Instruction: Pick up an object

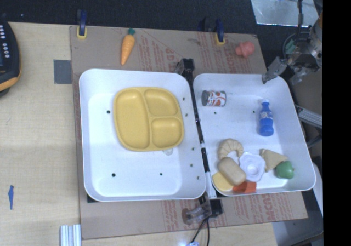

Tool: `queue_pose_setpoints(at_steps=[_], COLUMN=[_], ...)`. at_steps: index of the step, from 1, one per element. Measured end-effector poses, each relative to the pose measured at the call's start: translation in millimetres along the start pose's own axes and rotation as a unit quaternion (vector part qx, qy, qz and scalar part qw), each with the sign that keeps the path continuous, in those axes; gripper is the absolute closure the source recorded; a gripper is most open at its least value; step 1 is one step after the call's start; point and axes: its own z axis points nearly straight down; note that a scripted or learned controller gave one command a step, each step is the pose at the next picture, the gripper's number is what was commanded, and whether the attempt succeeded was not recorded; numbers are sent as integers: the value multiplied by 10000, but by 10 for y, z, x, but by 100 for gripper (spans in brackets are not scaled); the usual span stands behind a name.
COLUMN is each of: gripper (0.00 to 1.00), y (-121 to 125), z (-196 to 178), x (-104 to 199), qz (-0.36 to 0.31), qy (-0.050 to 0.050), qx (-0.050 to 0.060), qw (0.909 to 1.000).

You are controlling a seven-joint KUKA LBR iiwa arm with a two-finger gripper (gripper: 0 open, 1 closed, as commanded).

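A yellow divided plate point(148, 118) fills the left bin point(93, 130). In the right bin point(241, 119), a small can point(213, 98) lies far-left and a blue bottle point(265, 119) stands apart, the easiest pick. The tool point(282, 67) hovers at the far-right corner; whether it is spread, I cannot tell. Best to descend centred over the bottle.

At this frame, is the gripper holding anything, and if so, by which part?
Nothing is held. The gripper sits at the far right corner of the right bin, apart from the blue bottle and small can.
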Motion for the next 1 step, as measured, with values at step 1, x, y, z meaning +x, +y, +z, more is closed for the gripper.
queue_pose_setpoints(at_steps=[1], gripper=[0], y=[-558], z=[1065], x=[-140], qz=[12], qy=[15], qx=[55], qw=[10000])
